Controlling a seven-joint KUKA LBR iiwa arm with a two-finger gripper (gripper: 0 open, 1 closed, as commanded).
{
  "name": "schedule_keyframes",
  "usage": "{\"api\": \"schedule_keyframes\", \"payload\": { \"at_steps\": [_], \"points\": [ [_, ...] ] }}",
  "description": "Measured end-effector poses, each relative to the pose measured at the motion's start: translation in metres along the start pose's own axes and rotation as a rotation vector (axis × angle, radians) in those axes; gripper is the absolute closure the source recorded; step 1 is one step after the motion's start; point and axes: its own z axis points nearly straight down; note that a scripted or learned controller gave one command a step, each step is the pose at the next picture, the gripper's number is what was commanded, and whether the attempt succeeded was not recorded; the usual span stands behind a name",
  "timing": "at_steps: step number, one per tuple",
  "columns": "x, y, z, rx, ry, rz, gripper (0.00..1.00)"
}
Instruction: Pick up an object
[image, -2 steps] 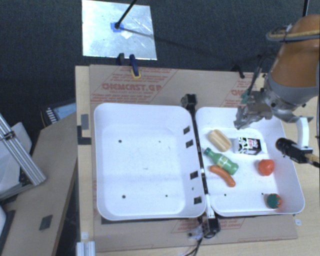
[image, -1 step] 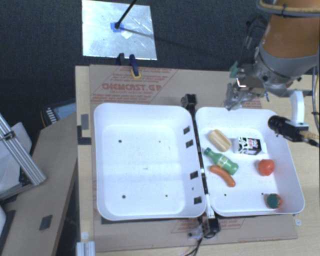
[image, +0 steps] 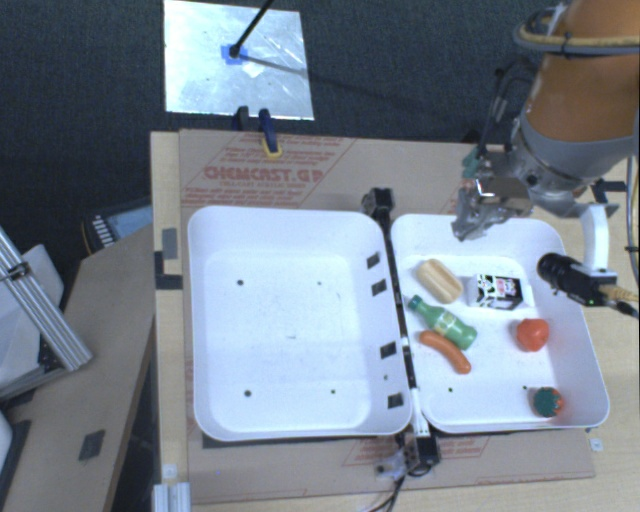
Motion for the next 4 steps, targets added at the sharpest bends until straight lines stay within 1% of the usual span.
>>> {"api": "schedule_keyframes", "payload": {
  "at_steps": [1,2,3,4],
  "points": [
    [0.082,-0.034,-0.098,-0.01,0.005,-0.013,1.0],
    [0.02,-0.072,-0.091,-0.001,0.001,0.003,1.0],
    [0.075,-0.071,-0.143,-0.006,0.003,-0.008,1.0],
    [0.095,-0.071,-0.154,-0.002,0.002,-0.005,1.0]
  ]
}}
